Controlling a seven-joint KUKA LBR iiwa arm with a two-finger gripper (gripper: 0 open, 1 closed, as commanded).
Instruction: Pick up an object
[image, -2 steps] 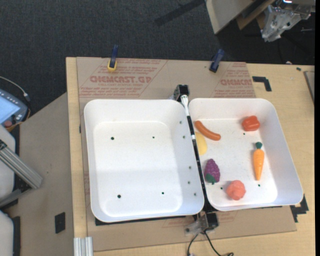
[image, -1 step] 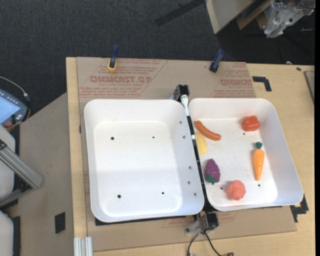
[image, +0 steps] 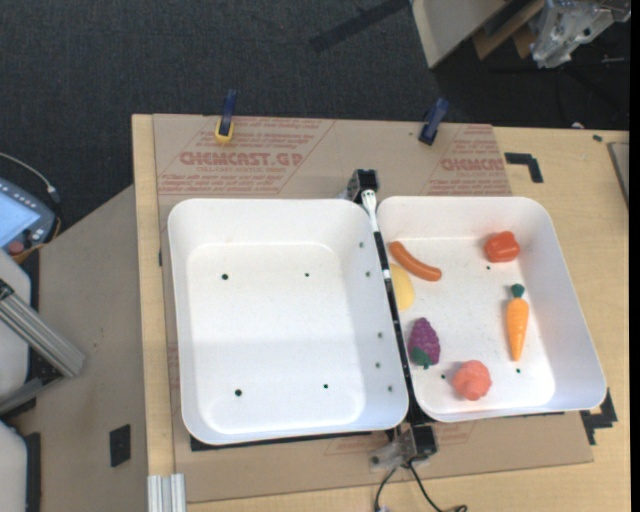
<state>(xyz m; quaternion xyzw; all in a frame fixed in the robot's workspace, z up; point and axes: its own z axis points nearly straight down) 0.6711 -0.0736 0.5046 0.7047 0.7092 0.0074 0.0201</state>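
Note:
The right bin holds several toy foods. An orange sausage lies near its left wall, with a pale yellow piece just below it. Nearer the front are a purple grape bunch and a pinkish-red round fruit. On the right side are a red pepper and an upright carrot with a green top. A grey metal part that looks like my gripper hangs at the top right, far behind the bins and well away from every object.
The left bin sits beside the right one, their walls meeting at a black divider. Blue clamps and a yellow-blue clamp hold the brown board at the back. A cable trails off the front edge.

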